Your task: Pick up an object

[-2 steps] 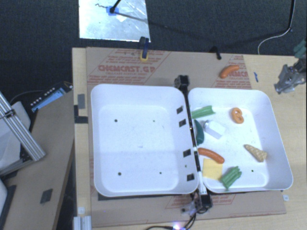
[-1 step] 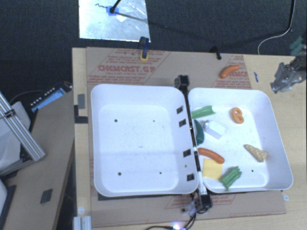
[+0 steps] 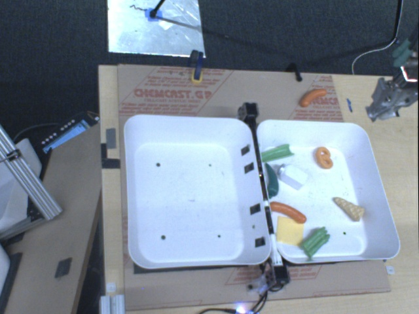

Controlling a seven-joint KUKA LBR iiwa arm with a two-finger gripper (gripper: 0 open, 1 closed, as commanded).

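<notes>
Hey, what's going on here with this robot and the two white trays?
A robot arm is set up to pick an object from the bins, but nothing is being handled yet. Its end effector sits off past the top right corner of the right bin. That bin holds toy food, including a sausage, a pretzel and a yellow cheese slice. Another sausage lies outside on the bench.

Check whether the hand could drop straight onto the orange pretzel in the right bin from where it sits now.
Probably yes. The hand sits beyond the right bin's far right corner, and the orange pretzel lies alone on bare bin floor, with nothing touching or covering it.
</notes>
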